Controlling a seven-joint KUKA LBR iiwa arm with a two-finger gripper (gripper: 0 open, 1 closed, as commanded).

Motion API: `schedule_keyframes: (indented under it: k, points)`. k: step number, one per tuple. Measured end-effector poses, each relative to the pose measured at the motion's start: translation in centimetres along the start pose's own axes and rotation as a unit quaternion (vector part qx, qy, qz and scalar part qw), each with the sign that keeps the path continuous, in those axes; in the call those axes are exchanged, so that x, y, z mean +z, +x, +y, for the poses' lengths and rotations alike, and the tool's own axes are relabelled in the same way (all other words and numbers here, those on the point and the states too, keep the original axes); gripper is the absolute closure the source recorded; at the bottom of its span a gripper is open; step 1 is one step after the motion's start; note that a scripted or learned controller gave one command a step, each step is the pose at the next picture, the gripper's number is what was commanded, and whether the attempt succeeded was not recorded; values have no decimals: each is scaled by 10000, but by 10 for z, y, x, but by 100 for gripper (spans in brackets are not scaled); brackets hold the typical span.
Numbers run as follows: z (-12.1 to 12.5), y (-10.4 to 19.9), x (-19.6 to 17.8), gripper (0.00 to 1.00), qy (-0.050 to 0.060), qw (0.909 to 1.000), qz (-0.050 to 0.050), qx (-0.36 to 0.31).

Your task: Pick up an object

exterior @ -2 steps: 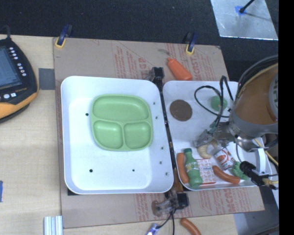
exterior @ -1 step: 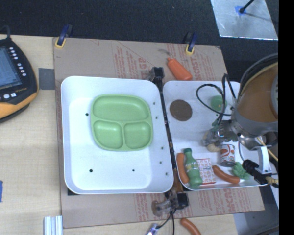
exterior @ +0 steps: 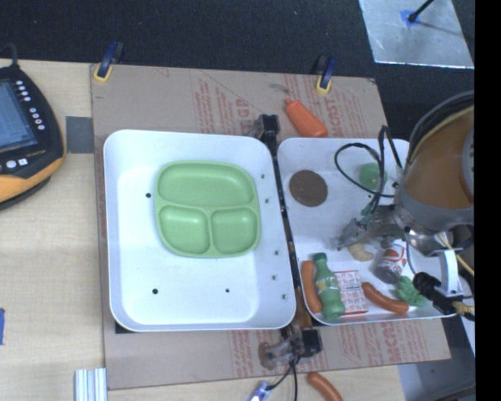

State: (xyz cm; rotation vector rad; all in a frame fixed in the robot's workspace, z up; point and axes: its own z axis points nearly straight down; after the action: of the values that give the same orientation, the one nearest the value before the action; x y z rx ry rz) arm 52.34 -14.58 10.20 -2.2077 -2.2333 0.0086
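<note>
Wooden bench [exterior: 42, 266] under two white bins, right bin [exterior: 317, 153] as landmark: gripper [exterior: 361, 230] lowered mid-bin among clutter, presumably to grab something, finger state impossible to tell; toy bottle [exterior: 327, 288] lying along front-left edge.

The end effector [exterior: 361, 230] hangs low over the right bin [exterior: 294, 153], among a tangle of black cable. Just beyond it lies a brown disc [exterior: 308, 187], with a small green ball [exterior: 370, 175] near the cable loop. In front of it sit a green bottle [exterior: 326, 286], an orange carrot [exterior: 307, 281] and a sausage [exterior: 384, 298]. Well to its left, the left bin [exterior: 134, 249] holds a green divided plate [exterior: 208, 208]. Another carrot [exterior: 305, 119] rests on the table outside the bins.
</note>
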Motion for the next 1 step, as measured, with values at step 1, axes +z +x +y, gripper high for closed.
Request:
schedule_keyframes:
  k: [1]
  points:
    - [0,-1,-10,100,-4,10000,-19,-28]
